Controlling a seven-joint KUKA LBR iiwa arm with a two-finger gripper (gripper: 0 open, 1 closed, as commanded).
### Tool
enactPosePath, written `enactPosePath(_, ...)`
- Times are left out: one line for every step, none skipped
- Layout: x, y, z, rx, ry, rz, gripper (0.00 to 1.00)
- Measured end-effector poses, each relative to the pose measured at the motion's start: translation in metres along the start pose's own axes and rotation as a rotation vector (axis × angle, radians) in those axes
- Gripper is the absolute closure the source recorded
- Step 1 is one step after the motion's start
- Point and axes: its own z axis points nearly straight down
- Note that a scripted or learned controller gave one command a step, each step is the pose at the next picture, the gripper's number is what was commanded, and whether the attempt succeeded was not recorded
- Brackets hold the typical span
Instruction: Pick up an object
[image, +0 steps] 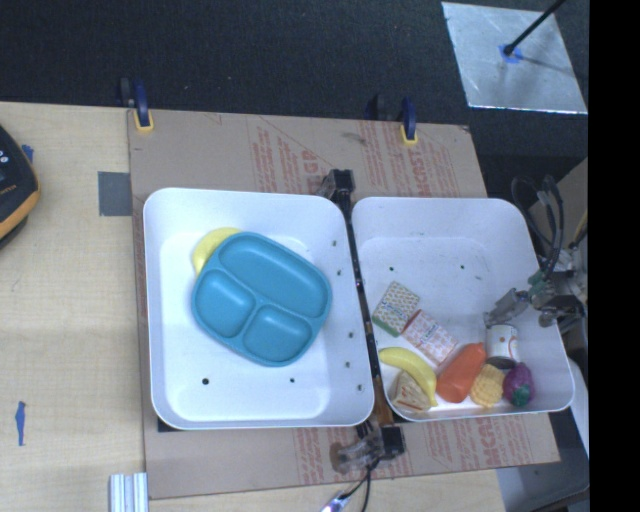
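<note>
White bins side by side, the gripper (515, 300) low at the right bin's (440, 225) far right side.

From above, the toys crowd the right bin's near edge: a white cylinder (502, 342) just below the gripper, then a yellow corn piece (488, 385), purple fruit (518, 383), orange piece (460, 372), banana (410, 365), sandwich wedge (408, 393) and two small printed boxes (412, 322). Whether the gripper is open or grips anything cannot be told. A blue divided plate (262, 298) lies in the left bin (180, 400), over a yellow thing (210, 246).
</note>
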Motion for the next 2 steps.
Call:
enactPosePath(0.12, 0.033, 0.023, 0.001, 0.001, -0.004, 0.0)
enactPosePath(0.088, -0.02, 0.028, 0.001, 0.0, 0.0, 0.0)
